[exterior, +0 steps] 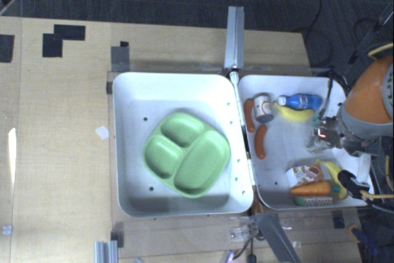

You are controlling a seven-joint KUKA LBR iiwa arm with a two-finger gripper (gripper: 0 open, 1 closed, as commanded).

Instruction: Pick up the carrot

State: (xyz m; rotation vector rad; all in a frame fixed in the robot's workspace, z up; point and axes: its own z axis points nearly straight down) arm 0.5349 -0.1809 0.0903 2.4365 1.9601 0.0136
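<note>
Though spread impossible to tell, tool [321, 135] above right bin [280, 178]; carrot [311, 190] well apart.

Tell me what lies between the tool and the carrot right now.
In the camera view, the tool sits above the carrot in the right bin. Between them lie a small snack packet and a yellow banana, both touching the carrot.

no legible text anywhere
</note>
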